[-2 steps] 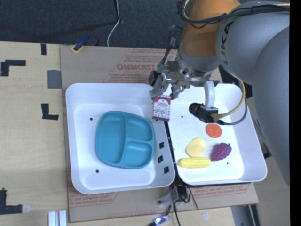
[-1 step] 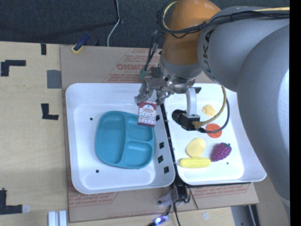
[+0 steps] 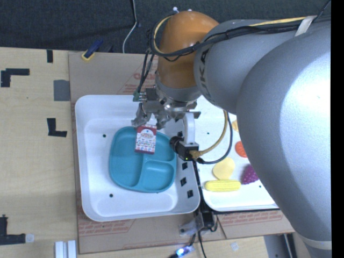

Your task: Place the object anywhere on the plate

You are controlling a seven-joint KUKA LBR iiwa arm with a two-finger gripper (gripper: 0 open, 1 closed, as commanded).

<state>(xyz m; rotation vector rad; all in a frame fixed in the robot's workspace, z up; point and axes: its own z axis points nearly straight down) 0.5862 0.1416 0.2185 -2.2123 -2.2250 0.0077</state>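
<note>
Leftmost, we saw the desk [image 3: 32,160], pale wood with a few black marks on it, and a sheet of brown cardboard [image 3: 102,71] lying under the bins. On that sheet sat the left bin [image 3: 88,160], white and shallow, and inside it lay the blue plate [image 3: 142,168], a divided dish with three compartments, resting flat toward the bin's middle. Over the plate's upper edge we found a small packet [image 3: 145,140], red and white with print on its face, hanging upright between the fingers of the end effector [image 3: 148,123]; the end effector was clenched on the packet's top, and the packet's lower edge was at or just above the plate's far compartment, though we could not tell whether it touched. Above it rose the orange band [image 3: 183,42] of the arm [image 3: 279,106], whose grey bulk covered much of the right bin [image 3: 236,200]. In the part of that bin we could see lay a yellow lemon-like piece [image 3: 223,169], a yellow corn cob [image 3: 222,185], a purple grape cluster [image 3: 249,174] and an orange piece [image 3: 240,149], close together.
</note>
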